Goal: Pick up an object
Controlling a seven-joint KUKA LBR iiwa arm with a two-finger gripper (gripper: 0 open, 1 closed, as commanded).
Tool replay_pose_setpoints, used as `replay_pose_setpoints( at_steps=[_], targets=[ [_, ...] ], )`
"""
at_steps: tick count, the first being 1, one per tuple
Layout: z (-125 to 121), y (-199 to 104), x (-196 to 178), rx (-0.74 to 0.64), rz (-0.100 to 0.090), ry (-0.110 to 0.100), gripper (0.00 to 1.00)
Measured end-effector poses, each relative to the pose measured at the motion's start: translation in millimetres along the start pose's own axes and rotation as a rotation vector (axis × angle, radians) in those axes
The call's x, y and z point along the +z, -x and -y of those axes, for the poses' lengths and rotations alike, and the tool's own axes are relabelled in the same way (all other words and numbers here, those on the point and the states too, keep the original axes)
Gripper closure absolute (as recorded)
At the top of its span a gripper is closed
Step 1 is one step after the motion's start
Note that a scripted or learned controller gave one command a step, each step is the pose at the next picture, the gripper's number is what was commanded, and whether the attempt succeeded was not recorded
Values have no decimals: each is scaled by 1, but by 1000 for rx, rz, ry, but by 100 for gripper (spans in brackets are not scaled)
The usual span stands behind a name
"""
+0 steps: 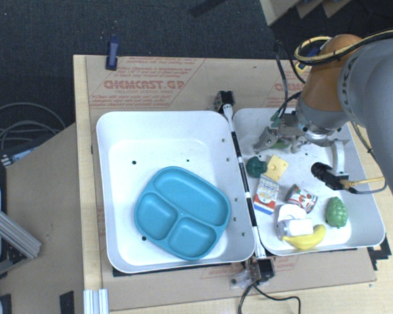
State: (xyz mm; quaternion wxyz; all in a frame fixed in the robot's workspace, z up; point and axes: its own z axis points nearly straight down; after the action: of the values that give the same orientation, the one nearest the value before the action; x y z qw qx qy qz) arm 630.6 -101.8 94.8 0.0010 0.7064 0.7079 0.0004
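Far left, in the left bin (118, 149): a blue divided plate (183, 211), lying flat, to all appearance stiff moulded plastic, light but broad and slick, with only a thin rim to pinch, so a poor choice. Past the wall between the bins, in the right bin (373, 231): a clutter of small things, all fair game for the task. Nearest that wall, a dark green piece (256, 167), rounded, too small to identify, touching or just beside a yellow block (278, 167); probably both light, firm toys, the block offering flat opposite faces and so likely the surest hold. Below these, a white carton (267, 195) with red and blue print, lying flat: probably light and easily crushed, best taken across its narrow sides. Above the block and the green piece, the gripper (281, 139), poised over the far end of the right bin with nothing seen in its grasp; open or closed, impossible to tell from this slant. Further right and nearer the camera, a white piece (295, 222) resting against a banana (306, 239), smooth and curved, likely to roll unless gripped across the middle; a small red-and-white packet (304, 200), print unreadable; then a knobbly green fruit (336, 212), round, rough enough to resist slipping. Hidden under the grey arm (373, 90): the right bin's far right corner.
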Motion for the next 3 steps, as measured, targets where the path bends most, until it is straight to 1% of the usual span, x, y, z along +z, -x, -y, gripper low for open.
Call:
replay_pose_setpoints(
  at_steps=[1, 2, 3],
  targets=[
    [-36, 26, 10, 1, 0, 0, 0],
    [-40, 27, -6, 0, 5, 11, 100],
    [-39, 26, -4, 0, 4, 9, 0]
  ],
)
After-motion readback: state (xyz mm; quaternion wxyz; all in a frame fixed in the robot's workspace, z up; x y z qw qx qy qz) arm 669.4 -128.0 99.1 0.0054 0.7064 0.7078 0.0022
